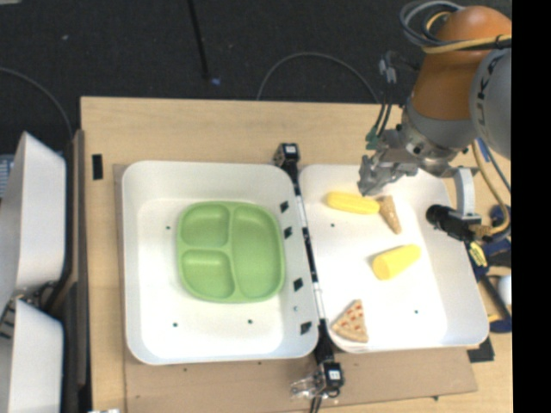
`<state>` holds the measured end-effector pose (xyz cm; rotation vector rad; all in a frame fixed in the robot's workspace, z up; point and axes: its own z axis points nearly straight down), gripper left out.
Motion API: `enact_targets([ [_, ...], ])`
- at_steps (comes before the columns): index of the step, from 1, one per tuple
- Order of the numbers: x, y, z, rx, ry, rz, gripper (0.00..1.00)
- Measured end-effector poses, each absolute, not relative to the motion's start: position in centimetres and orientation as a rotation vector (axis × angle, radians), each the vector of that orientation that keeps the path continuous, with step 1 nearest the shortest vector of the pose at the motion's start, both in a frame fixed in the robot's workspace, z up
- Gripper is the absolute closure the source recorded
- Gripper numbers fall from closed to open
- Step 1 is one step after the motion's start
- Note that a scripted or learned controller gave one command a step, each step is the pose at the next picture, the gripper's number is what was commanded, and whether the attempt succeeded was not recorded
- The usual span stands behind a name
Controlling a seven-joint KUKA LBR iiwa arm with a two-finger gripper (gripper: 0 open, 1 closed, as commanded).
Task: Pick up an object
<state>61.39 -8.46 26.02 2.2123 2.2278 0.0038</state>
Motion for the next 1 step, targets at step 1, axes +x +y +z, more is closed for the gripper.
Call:
enact_targets([
  [1, 62.55, -3.55, 26.76, 2.212, 2.228, 0.004, 1.00],
])
